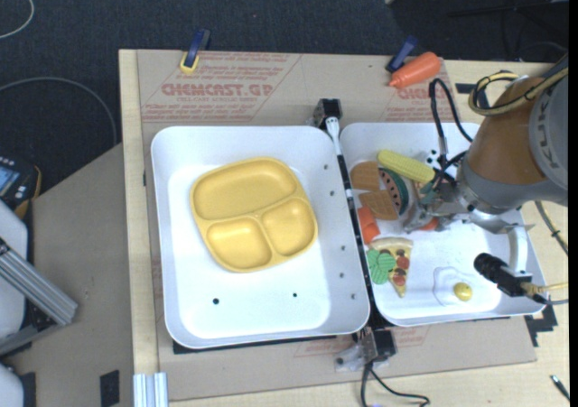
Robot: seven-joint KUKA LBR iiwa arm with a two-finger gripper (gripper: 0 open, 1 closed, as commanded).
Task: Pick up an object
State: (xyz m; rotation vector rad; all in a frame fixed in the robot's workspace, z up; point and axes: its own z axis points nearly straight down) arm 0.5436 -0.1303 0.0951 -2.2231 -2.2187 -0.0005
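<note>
Two white bins on a cardboard-covered bench, seen from above. Nearest the camera, in the right bin (506, 306), lie a small yellow ball (462, 291) inside a clear cup and, to its left, a toy pizza slice (392, 263). Behind the slice sits an orange-red piece (368, 223) against the dividing wall. Above these, a brown round toy (372, 189) and a corn cob (405, 166) are piled together. The gripper (424, 213) is lowered beside this pile, under the grey arm (506, 161); whether it is released or clenched cannot be told. The left bin (181, 297) bears a yellow divided plate (254, 213). Farthest, an orange clamp (415, 69) and a yellow clamp (191, 58) sit on the bench edge.
</note>
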